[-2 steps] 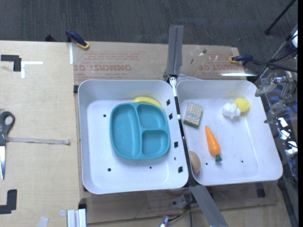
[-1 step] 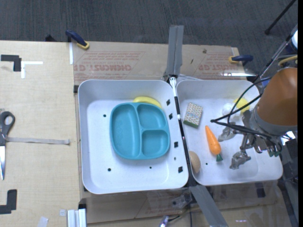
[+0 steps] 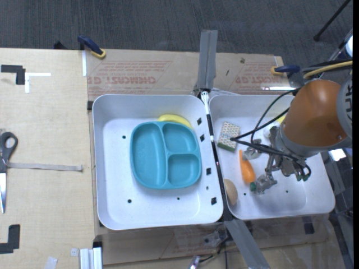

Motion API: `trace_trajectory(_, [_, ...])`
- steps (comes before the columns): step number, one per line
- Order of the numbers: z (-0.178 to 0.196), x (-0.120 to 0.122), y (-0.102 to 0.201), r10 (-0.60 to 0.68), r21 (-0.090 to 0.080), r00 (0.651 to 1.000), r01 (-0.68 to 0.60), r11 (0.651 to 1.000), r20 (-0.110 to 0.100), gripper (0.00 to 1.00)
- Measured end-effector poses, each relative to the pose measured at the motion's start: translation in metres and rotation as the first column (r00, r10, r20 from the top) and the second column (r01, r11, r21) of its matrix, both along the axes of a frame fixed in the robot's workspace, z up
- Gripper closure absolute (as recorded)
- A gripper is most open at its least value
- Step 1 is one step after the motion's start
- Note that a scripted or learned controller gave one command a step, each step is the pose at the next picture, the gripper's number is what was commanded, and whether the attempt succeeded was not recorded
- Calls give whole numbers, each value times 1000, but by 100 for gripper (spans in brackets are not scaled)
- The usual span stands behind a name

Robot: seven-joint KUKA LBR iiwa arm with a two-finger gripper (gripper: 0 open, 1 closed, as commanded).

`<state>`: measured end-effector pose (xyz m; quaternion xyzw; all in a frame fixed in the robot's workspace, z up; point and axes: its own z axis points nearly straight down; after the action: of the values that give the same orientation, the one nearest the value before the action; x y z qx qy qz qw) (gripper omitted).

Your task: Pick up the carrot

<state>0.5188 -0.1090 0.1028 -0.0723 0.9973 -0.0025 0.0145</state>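
1 carrot lies in the right bin, end effector just right of it, grip state unclear; approach step, needing leftward alignment.

Blue divided plate, scissors, egg

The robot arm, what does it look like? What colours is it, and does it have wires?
The arm is grey, with a fat, rounded orange band above the wrist. Thin black cables loop out from it, and a yellow cable runs behind it. At its tip sits a small gripper of bare silvery metal with little green bits.
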Motion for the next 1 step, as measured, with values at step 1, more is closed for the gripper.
trace_trajectory(1, [-9, 18, 7, -32, 3, 999, 32, 999, -22, 0])
